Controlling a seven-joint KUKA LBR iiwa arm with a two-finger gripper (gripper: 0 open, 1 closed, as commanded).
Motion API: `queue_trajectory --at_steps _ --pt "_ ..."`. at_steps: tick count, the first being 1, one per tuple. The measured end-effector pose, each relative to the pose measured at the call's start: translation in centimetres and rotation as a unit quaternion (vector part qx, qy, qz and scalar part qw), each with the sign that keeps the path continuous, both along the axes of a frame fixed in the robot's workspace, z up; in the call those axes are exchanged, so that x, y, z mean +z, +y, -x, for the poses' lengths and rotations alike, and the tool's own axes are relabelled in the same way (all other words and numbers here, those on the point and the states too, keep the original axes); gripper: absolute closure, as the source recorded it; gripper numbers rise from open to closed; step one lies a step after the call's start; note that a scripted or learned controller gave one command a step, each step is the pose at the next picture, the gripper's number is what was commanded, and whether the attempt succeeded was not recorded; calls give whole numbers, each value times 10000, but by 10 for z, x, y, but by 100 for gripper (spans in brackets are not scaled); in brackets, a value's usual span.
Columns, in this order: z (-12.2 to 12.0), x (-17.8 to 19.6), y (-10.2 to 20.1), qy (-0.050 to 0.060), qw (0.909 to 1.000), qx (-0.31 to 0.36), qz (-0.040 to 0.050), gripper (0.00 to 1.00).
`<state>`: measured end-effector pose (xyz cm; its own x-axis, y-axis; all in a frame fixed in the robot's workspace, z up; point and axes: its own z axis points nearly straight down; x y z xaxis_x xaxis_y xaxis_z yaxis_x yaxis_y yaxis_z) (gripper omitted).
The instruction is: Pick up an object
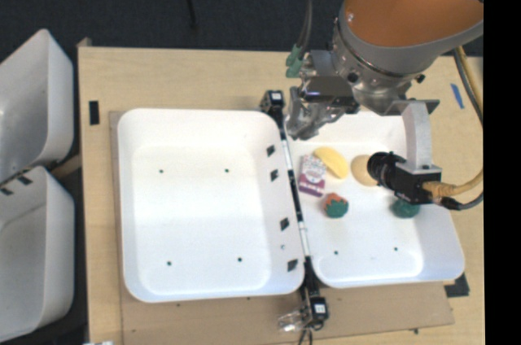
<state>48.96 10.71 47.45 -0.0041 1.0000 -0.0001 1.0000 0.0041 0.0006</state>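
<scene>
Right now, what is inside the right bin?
In the right bin: a yellow piece, a pink-and-white packet, a green-and-red toy and a teal object. The arm covers the bin's far part.

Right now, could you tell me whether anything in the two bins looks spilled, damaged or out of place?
Nothing stands out. The small items, a yellow piece, a purple-and-white packet and a green-and-red toy, lie loosely together in the right bin, none spilled over its rim.
</scene>
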Motion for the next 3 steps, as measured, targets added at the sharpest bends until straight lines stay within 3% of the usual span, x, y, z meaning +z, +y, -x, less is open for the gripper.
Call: queue_trajectory --at_steps 1,3 --pt "-36 81 62 -55 10000 18 -19 100" --pt "-36 99 57 -27 10000 30 9 100"
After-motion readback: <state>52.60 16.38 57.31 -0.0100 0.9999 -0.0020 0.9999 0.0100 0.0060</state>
